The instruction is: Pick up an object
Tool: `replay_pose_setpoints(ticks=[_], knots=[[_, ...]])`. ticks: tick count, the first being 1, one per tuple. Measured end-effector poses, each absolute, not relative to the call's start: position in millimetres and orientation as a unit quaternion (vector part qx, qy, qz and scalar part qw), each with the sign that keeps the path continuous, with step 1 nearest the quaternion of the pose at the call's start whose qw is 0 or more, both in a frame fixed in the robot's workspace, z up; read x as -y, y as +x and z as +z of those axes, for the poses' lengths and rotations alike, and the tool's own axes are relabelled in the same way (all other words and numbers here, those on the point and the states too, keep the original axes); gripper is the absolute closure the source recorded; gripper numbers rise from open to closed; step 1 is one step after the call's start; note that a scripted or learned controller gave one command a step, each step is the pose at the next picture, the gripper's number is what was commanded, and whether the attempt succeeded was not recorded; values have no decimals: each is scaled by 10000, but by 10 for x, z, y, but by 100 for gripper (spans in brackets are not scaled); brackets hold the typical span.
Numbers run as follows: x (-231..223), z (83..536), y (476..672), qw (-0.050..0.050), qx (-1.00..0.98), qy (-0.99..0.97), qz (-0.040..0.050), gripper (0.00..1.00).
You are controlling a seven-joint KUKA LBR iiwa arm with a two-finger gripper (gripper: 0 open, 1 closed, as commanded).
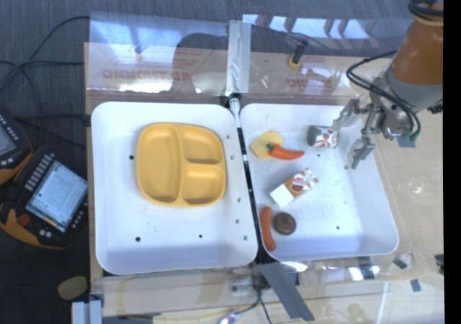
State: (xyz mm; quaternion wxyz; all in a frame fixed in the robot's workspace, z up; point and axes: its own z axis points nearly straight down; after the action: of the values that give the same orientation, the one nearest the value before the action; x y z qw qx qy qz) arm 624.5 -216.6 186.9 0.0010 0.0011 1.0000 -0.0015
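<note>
Grey arm's gripper (355,135) over right bin's (374,232) far right edge, fingers spread, nothing between | small can (323,137) just beside it | yellow tray (181,164) mid left bin (115,243)

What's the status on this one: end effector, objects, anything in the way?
End effector open, holding nothing, over right bin. Small can lies just left of it, untouched. Carrot and carton nearby, clear of the approach.
</note>
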Motion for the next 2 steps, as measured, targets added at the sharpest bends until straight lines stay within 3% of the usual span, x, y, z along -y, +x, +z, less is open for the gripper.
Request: replay_pose_setpoints(ticks=[1, 2], knots=[[1643, 1033, 6465, 19, -9967, 817, -20, 0], [1629, 1135, 6478, 35, -9968, 800, -39, 100]])
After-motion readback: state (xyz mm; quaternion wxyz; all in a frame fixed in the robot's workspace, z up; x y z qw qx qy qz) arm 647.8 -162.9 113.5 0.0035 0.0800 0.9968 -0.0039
